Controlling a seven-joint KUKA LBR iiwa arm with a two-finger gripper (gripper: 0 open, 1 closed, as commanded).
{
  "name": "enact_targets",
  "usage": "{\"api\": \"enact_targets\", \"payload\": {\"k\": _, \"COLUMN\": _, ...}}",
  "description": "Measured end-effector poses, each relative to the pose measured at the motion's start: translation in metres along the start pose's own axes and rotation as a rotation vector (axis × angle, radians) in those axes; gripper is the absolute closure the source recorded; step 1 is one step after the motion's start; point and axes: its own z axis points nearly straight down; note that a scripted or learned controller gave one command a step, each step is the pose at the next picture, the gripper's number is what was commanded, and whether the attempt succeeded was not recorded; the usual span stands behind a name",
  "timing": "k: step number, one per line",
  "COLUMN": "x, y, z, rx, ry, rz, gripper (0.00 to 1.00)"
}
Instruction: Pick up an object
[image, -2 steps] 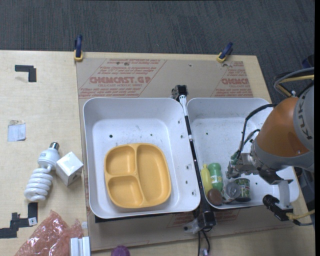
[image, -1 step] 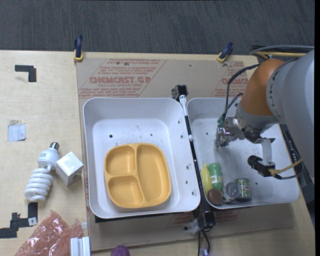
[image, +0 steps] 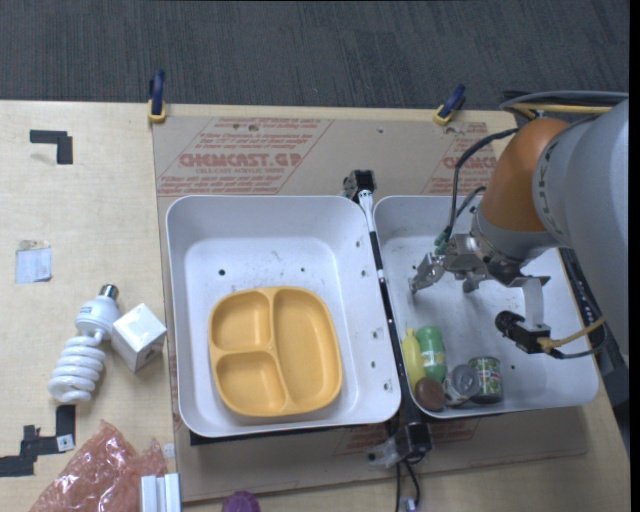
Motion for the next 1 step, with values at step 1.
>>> {"api": "enact_targets", "payload": {"k": 1, "x": 0.0068, "y": -0.0492, "z": 0.0002, "rx": 0.001, "ry": 0.001, "rz": 0.003, "gripper": 0.0}}
